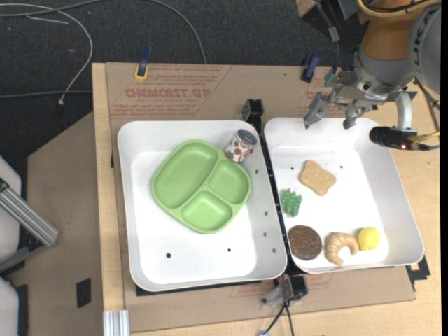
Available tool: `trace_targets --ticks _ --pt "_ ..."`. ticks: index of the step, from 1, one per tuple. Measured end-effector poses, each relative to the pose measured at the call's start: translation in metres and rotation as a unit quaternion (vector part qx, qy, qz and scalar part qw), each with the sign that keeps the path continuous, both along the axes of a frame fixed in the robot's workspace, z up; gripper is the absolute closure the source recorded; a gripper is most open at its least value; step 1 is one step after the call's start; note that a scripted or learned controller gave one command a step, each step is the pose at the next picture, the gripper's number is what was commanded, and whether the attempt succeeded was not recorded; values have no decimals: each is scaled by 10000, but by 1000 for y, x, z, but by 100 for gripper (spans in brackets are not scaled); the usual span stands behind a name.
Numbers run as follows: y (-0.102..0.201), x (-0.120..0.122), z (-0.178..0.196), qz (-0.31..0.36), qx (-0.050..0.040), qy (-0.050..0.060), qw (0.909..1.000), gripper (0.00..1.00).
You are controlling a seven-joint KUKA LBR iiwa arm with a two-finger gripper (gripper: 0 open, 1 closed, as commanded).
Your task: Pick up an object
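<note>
I have the tool (330, 114) hanging over the far rim of the right bin (392, 180), its two fingers spread wide apart with nothing between them, so as I read it the pick has not begun. The arm (392, 33) comes in from the right and sits high and back, which keeps the bin floor in my sight. Any object will do here, and the right bin offers the closest choices: a toast slice (317, 178) lies nearest the tool, alone on bare white, which makes it the easy candidate. Toward the near wall sit a brown cookie (305, 241), a croissant (341, 246) and a lemon (368, 238); the croissant and lemon lie just beside each other, so a finger could nudge one while closing on the other. A small green piece (290, 201) rests hard against the divider side, awkward for a finger to get behind. In the left bin (140, 208) a green tray (201, 185) lies flat at an angle, with a small can (239, 145) tipped against its far corner near the bin wall. The tray looks too broad for these fingers, and the can, leaning as it does, could roll. I judge the toast the safest descent from where the tool hangs over the desk (105, 117).
</note>
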State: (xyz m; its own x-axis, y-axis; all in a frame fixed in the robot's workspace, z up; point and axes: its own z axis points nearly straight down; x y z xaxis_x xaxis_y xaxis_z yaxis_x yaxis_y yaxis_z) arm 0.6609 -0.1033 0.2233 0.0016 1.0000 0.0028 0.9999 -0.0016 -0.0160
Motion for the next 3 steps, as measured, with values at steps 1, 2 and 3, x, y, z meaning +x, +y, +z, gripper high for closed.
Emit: trace_targets --ticks 1,2,3 --pt "0 3 9 11 -9 -73 10000 0" --pt "4 -1 -54 11 -5 -38 10000 0" --pt "8 -2 -95 13 -7 -54 10000 0"
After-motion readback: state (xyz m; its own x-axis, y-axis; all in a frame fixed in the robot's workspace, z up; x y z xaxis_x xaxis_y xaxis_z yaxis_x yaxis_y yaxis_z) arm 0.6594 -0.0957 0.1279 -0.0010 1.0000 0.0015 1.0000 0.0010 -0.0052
